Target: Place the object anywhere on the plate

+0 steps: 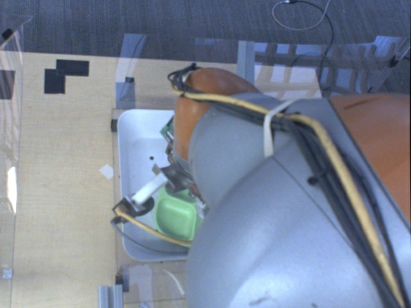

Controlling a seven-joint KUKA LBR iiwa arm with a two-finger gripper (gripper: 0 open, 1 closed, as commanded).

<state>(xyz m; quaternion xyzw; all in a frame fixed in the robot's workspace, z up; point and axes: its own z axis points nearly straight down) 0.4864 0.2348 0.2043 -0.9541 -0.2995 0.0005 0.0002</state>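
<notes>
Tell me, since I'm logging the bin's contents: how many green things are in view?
1: a pale green, rounded square block lies in the white bin near its front edge, beside the grey arm. The arm covers much of the bin, so others may be hidden.

The arm (276, 236) is showing a broad, smooth grey shell with rounded contours, looming large in the camera view. An orange band (192, 108) is wrapping the section above the wrist, and a second orange surface is showing at the upper right. A yellow cable (257, 110) is running along the shell beside black cables, and a white tie (270, 130) is binding them. The gripper (168, 175) is showing metallic grey parts with a white piece, with yellow and black cabling looping below it.
</notes>
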